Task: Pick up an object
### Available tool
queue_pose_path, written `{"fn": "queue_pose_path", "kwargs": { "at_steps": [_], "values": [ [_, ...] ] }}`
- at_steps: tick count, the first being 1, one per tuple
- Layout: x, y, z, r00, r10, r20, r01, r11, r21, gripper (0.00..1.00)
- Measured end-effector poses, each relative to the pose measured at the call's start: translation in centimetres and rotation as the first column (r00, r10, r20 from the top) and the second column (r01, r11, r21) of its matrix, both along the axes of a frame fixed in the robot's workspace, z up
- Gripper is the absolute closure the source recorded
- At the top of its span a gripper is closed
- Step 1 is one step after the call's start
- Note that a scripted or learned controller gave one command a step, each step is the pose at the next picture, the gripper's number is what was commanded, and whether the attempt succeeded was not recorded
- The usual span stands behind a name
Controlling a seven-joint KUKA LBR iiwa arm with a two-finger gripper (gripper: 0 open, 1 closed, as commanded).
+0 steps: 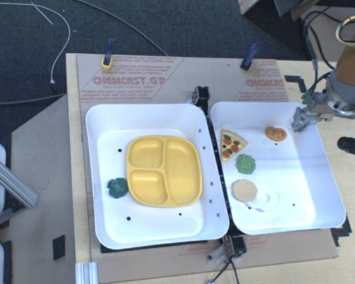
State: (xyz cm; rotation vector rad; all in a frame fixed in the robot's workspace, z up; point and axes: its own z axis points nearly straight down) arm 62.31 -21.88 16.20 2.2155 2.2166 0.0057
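The right bin [307, 206] holds a pizza slice [231, 144], a green broccoli-like piece [245, 164], a tan round cookie [244, 190] and a small orange pretzel-like piece [276, 134]. My gripper [301, 120] hangs over the bin's upper right rim, just right of the orange piece, with nothing seen between its fingers. In the left bin [106, 218] lie a yellow divided plate [164, 170] and a dark green broccoli piece [118, 187] to its left.
Two blue clamps [109, 51] [249, 56] grip the board's far edge. A black clip [200, 94] sits between the bins at the top. Cables trail over the dark floor at upper left.
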Motion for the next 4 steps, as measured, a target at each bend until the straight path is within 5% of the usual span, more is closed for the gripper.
{"fn": "queue_pose_path", "kwargs": {
  "at_steps": [2,4],
  "values": [
    [-0.3,0.7,9.3,1.0,0.001,-0.001,-0.001,1.0,0.001,1.0],
    [-3.5,11.4,8.3,1.0,0.006,-0.01,-0.006,1.0,0.006,1.0]
  ]
}}
